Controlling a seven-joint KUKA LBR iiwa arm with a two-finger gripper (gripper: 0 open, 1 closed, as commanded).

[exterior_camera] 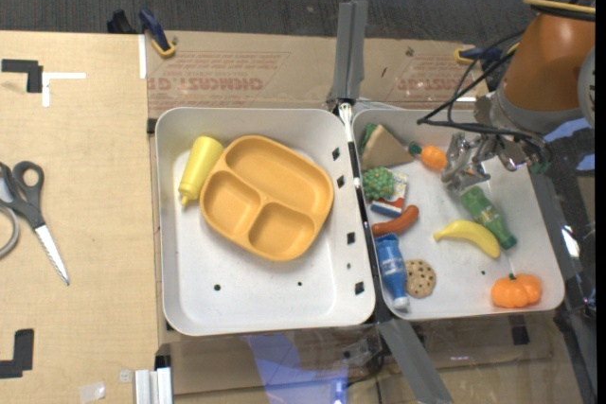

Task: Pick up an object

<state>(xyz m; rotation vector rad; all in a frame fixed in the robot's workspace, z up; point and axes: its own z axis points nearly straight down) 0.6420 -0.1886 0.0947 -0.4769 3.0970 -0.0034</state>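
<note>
My gripper (pixel 468 162) hangs over the back of the right bin (pixel 540 232), below the orange wrist band. Just in front of it lies a green bottle (pixel 487 214), and a small orange carrot (pixel 433 156) sits to its left. A yellow banana (pixel 470 237), an orange pumpkin (pixel 516 290), a cookie (pixel 419 277), a blue bottle (pixel 390 268), a red sausage (pixel 396 220), green broccoli (pixel 379 182) and a sandwich wedge (pixel 383 145) also lie in this bin. I see nothing held in the gripper.
The left bin (pixel 189 289) holds a yellow divided plate (pixel 265 197) and a yellow bottle (pixel 199 167). Scissors (pixel 28 213) lie on the bench at far left. A grey divider post (pixel 349 52) stands between the bins at the back.
</note>
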